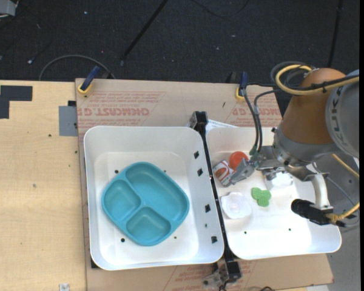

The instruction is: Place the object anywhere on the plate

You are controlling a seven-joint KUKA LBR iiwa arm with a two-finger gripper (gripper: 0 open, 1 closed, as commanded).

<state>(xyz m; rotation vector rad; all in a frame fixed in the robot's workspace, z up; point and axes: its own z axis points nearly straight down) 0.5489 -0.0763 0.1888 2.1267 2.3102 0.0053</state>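
I see the blue plate (145,204) in the left bin (97,162), lower centre of frame. In the right bin (291,241) lie a red-and-white object (223,172), white lid (236,205) and green piece (261,196). The jaws (246,170) sit beside the red-and-white object; I cannot tell their state.

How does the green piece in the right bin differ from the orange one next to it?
The green piece is small, lobed and leaf-like; the orange piece is rounder and looks a bit larger. The green piece lies in the open near the bin's middle; the orange piece sits farther back, close to the end effector and a red-and-white item. Both lie in the right bin, neither on the blue plate.
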